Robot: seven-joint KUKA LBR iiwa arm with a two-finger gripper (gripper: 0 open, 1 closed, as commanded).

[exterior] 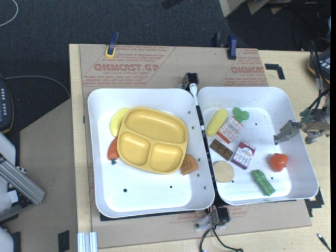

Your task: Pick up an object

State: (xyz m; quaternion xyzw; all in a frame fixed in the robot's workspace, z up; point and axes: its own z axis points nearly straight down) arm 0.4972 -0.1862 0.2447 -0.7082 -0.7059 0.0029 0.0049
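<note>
Robot lab or test room, not home — desk [157, 67] topped with printed cardboard sheet [126, 64] held by clamps [111, 46]. Two white bins [100, 140] hold toy food. Loose cables [220, 234], dark carpet floor [79, 14], metal rail [21, 181] at left — workshop clutter.

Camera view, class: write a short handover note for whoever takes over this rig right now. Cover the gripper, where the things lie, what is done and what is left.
Gripper: at the right bin's right edge, nothing seen between its fingers.
Right bin: corn, green piece, red tomato, green pickle, small packets, tan disc.
Left bin: yellow divided tray, waffle.
Done: nothing picked.
Left: grasp one object; the tomato lies nearest.
</note>
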